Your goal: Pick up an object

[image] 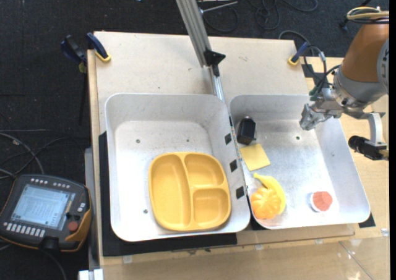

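A yellow tray (pixel 189 198) sits in a white bin (pixel 124 118). The other white bin (pixel 346 167) holds a black block (pixel 247 130), pale yellow card (pixel 256 157), orange-yellow toy (pixel 268 198) and red disc (pixel 322 200).

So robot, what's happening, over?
End effector above right white bin, nothing seen in it. Round orange toy near front. No obstruction.
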Action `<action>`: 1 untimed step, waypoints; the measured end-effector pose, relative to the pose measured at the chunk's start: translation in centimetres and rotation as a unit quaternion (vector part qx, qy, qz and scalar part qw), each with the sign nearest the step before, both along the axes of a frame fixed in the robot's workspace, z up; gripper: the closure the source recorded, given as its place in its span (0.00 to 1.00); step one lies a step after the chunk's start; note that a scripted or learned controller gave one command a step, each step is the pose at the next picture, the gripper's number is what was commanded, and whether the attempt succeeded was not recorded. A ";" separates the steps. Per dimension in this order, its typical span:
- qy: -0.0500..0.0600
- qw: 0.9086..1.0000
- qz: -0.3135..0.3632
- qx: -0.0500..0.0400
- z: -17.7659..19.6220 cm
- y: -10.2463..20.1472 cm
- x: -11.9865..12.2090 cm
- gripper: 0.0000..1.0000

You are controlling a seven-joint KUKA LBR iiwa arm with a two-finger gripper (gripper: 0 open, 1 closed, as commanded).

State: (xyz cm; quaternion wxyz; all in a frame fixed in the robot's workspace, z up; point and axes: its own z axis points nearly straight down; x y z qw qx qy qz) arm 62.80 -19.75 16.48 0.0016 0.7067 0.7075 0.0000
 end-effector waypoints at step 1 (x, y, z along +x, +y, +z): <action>-0.002 1.000 0.001 0.000 5.3 0.7 -0.6 1.00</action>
